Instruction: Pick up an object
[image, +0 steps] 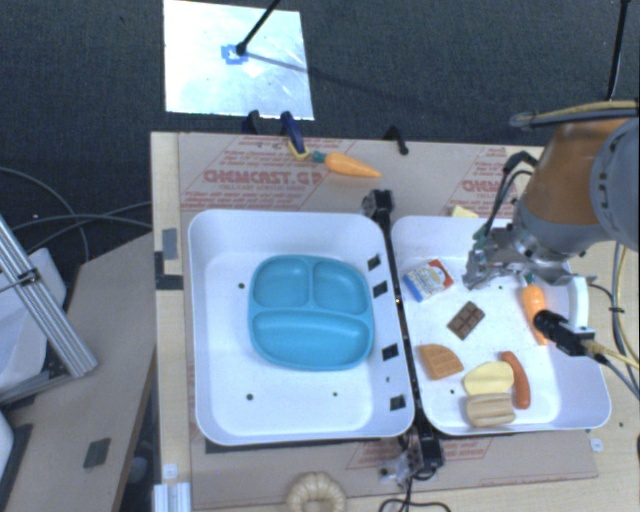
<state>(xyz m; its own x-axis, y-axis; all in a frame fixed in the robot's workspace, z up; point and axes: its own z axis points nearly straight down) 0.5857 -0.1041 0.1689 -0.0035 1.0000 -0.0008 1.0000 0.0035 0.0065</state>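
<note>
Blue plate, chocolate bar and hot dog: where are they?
Blue plate (310, 312): camera view, its middle divider.
Chocolate bar (465, 320): camera view, its centre.
Hot dog (516, 378): camera view, mid-length.

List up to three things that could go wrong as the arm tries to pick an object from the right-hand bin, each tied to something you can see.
1. The gripper hangs above bare bin floor between the small packet and the chocolate piece; descending straight down may close on nothing.
2. The yellow piece, bread roll and sausage crowd together, so a grasp there may catch or nudge a neighbour.
3. The chocolate piece looks flat, so fingers may slip over it.
</note>
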